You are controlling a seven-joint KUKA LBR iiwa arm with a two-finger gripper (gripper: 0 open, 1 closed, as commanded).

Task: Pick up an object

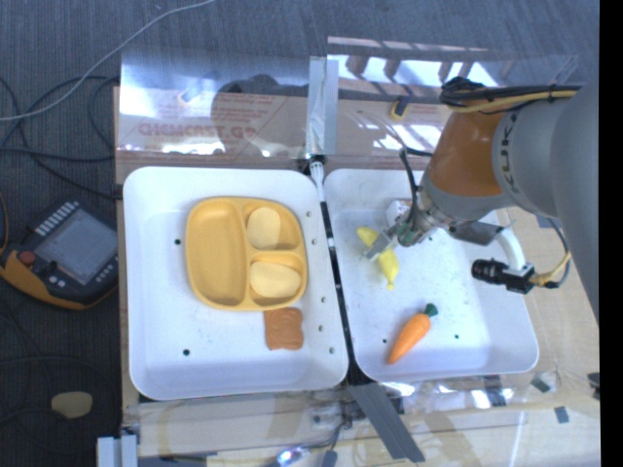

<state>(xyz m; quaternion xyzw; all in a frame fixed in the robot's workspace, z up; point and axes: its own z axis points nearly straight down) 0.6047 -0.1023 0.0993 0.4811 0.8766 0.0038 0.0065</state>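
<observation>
A yellow banana-shaped toy (pixel 387 268) lies in the right bin (pixel 487 339), near its left wall. My gripper (pixel 385 243) comes down from the grey and orange arm (pixel 477 159) and sits right over the middle of that toy, hiding part of it. An orange carrot toy (pixel 409 336) with a green top lies nearer the front of the same bin, apart from the gripper.
The left bin (pixel 156 290) holds a yellow divided tray (pixel 216 253) with two pale round pieces (pixel 264 226) in it, and a brown slab (pixel 283 329) in front. A black cable plug (pixel 501 272) hangs at the right. A teach pendant (pixel 58 251) lies on the floor at the left.
</observation>
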